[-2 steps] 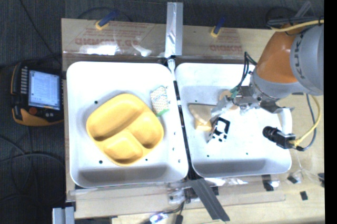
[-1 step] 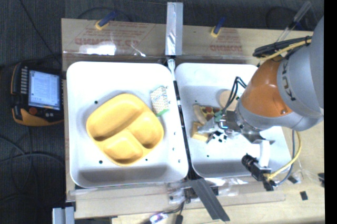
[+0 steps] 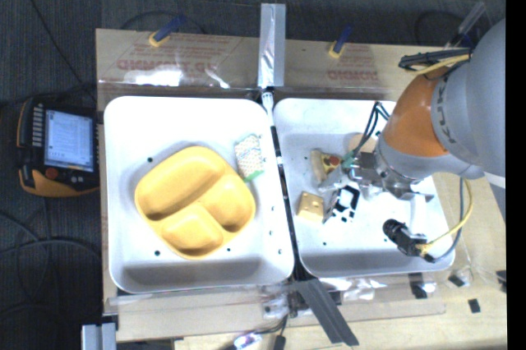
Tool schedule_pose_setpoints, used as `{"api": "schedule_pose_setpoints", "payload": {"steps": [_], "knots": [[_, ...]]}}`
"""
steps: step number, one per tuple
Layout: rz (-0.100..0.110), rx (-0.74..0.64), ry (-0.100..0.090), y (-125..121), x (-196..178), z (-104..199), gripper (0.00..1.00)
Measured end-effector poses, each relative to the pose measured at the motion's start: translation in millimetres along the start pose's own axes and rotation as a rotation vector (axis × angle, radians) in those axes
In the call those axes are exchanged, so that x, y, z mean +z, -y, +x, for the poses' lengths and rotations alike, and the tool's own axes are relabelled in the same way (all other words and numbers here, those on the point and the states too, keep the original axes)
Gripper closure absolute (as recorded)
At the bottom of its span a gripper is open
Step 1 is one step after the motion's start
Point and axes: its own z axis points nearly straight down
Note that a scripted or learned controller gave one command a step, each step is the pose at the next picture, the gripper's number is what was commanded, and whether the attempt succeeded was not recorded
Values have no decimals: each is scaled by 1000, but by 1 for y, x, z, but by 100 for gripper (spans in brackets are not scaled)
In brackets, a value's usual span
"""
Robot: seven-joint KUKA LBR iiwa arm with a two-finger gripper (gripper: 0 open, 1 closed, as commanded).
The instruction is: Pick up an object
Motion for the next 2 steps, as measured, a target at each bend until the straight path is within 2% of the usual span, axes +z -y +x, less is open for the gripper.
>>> {"api": "schedule_pose_setpoints", "payload": {"steps": [1,2], "knots": [[3,-1,-3,0,-9,1,100],[22,-145,-2,37,-105,91,100]]}}
